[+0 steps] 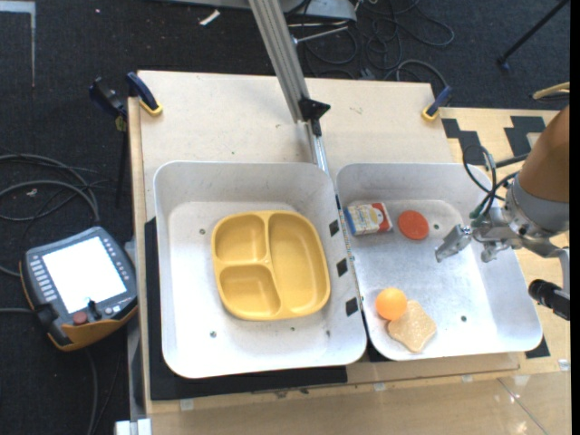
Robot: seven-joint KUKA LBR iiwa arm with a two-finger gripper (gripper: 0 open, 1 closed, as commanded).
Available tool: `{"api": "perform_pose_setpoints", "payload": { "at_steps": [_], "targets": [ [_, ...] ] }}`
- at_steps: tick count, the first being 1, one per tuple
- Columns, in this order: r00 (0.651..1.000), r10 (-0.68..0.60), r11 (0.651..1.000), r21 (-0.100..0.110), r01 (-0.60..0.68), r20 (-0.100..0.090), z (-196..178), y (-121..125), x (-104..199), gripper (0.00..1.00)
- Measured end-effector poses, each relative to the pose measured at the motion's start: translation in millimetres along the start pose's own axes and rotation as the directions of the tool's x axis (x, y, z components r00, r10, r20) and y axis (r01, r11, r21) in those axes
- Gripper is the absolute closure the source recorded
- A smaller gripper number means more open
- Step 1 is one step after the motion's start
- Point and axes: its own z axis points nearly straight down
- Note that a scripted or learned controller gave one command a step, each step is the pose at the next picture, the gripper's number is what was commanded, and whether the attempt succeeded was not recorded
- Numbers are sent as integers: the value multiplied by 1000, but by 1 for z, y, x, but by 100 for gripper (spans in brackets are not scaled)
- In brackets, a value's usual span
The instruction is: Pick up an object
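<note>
The right bin (507, 320) holds a small white and orange carton (367, 217), a red round piece (414, 225), an orange ball (391, 304) and a tan bread-shaped piece (412, 328) touching the ball. My gripper (468, 248) hangs over the bin's right half, to the right of the red piece and above the ball in the image. Its two fingers stand apart, open, with nothing between them. One fingertip (445, 250) points left toward the bin's middle.
The left bin (181, 216) carries a yellow three-compartment plate (270, 264). A metal pole (283, 48) slants down to the seam between the bins. A teach pendant (80, 284) lies on the floor at left. Blue and yellow clamps (145, 93) grip the bench corners.
</note>
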Motion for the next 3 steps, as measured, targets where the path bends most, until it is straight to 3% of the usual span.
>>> {"api": "perform_pose_setpoints", "payload": {
  "at_steps": [1,2,3],
  "targets": [
    [1000,0,1000,0,0,0,53,-1,1,0],
    [1000,0,1000,-5,0,1,40,1,0,100],
    [1000,-3,1000,-10,3,3,-15,12,-3,100]
  ]
}}
